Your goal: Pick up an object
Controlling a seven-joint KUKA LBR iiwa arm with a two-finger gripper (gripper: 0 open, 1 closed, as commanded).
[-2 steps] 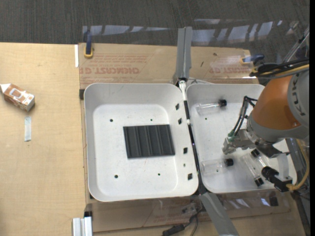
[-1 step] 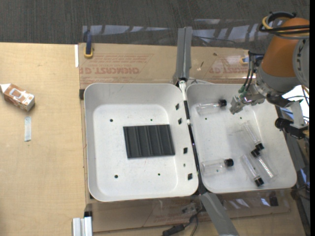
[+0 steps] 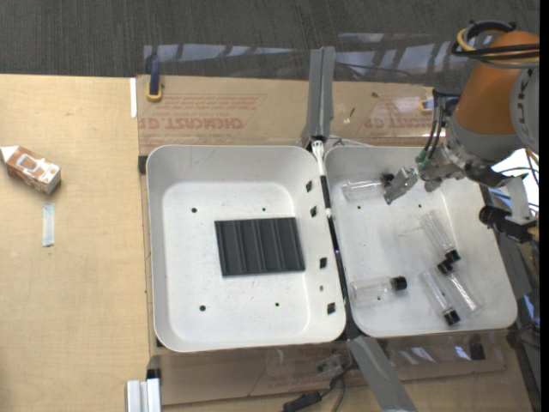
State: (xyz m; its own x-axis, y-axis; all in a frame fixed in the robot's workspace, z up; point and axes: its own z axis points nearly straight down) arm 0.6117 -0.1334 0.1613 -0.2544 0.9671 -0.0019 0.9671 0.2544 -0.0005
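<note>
Nearest the camera, clear tubes (image 3: 452,297) with black caps lie in my right bin (image 3: 369,320). My jaws (image 3: 400,184) hang over its far left part; their state I cannot tell. I'd descend squarely across one tube.

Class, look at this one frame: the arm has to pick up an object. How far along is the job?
Done: the arm has reached over the right bin and its gripper sits low near the bin's back. In hand: nothing visibly between its fingers. Left: the grasp and lift. Clear vials with black caps lie on the bin floor, and a dark ridged block lies in the left bin.
</note>
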